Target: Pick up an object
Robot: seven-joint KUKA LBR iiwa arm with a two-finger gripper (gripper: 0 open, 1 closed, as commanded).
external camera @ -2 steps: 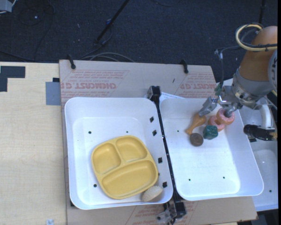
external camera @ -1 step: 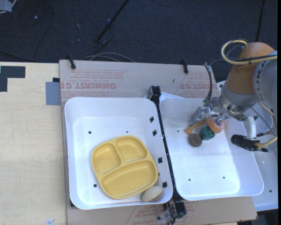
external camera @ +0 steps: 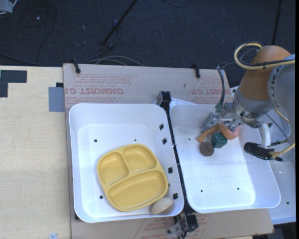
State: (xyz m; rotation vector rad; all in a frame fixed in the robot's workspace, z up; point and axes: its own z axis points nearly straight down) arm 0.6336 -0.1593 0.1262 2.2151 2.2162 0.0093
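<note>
My gripper hangs low over the upper part of the right bin, reaching in from the right. Directly under and beside it lies a small cluster: an orange piece stretching from lower left to right, a dark teal object against it, and a round brown object just below and left. The gripper's metal parts overlap the orange piece and the teal object, and I cannot make out whether anything sits between them.
The left bin holds a yellow divided plate and a beige round object at its front right corner. A black divider runs between the bins. Pale wooden bench lies to the left.
</note>
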